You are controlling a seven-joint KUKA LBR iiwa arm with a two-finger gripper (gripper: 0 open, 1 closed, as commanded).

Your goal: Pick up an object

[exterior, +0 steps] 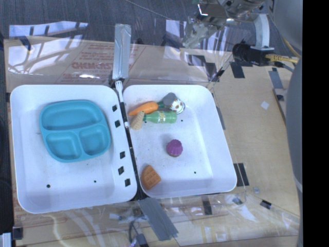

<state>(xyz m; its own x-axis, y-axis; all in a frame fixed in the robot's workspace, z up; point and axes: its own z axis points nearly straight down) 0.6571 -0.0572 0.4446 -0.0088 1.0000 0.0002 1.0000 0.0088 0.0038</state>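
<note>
The right bin [216,138] holds an orange carrot [143,108], a green bottle [160,118], a grey and white round toy [173,103], a tan piece [137,120], a purple round thing [174,147] and an orange waffle-like piece [150,176]. My gripper [198,32] hangs high above the far edge of that bin, well clear of everything in it. Nothing shows between its fingers.
The left bin [20,138] holds a blue divided plate [75,129]. A grey taped strip [121,50] rises behind the seam between the bins. Bare tan bench [257,133] lies to the right of the bins.
</note>
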